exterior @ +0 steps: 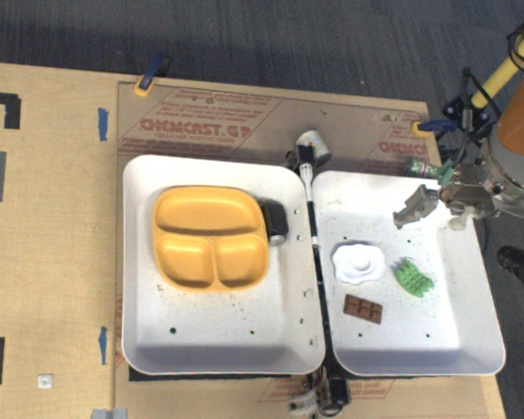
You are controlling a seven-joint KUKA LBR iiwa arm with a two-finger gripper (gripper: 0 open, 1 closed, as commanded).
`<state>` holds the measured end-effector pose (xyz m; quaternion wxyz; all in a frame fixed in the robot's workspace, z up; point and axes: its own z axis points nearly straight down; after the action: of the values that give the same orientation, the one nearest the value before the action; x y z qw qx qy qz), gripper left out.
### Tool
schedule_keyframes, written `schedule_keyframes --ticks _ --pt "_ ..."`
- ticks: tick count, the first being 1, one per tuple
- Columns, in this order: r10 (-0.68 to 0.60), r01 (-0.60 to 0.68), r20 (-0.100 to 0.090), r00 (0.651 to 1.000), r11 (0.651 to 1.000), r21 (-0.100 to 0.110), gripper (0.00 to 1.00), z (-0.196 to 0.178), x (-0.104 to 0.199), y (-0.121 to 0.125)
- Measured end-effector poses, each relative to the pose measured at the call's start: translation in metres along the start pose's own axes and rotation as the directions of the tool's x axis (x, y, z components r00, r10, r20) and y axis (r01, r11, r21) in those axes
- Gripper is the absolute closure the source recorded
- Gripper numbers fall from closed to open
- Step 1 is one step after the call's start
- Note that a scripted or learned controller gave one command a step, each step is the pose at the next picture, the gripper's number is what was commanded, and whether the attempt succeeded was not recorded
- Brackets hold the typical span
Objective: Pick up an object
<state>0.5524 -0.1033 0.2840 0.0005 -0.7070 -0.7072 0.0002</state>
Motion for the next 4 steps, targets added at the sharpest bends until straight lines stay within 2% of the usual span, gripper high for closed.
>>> schedule_keyframes --ticks 1,2,3,4 --pt "-0.023 0.023 0.0 1.0 1.0 -0.001 0.0 0.094 0.038 -0.04" --pt "-0.319 0.319 0.002 0.948 0.948 -0.003 0.0 0.099 0.036 0.039" --pt "-0.292 0.292 0.002 0.956 0.956 -0.003 0.0 0.198 -0.012 0.02" --pt "-0.117 0.117 0.002 0.993 0.993 -0.004 0.0 0.198 0.005 0.025"
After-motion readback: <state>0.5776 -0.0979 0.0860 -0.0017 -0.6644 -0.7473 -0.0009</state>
